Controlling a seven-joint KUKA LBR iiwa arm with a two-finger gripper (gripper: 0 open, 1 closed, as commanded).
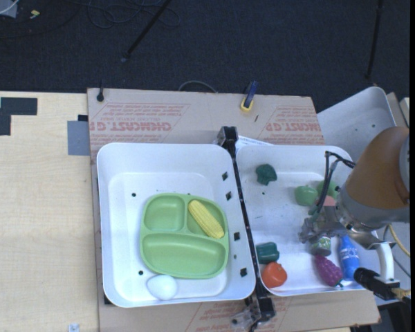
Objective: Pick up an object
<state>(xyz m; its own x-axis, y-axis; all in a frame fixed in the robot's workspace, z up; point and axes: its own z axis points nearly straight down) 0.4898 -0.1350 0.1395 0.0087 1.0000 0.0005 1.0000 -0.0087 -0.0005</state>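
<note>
My gripper [317, 232] is low in the right bin [290, 159], near its right side. The grey arm with its orange band [377, 175] hangs over that edge. A small greenish object [324, 243] lies right under the gripper, partly hidden. Just beside it are a purple toy [328, 270] and a blue bottle [348, 255]. A light green piece [306, 196] lies behind the gripper. Further left in this bin are a dark green toy [265, 173], another dark green piece [267, 252] and an orange-red one [274, 274].
The left bin [124, 164] holds a green divided plate [180, 251] with a yellow corn cob [206, 218] in one compartment. A white egg [162, 287] lies in front of the plate. A black divider [235, 199] separates the bins.
</note>
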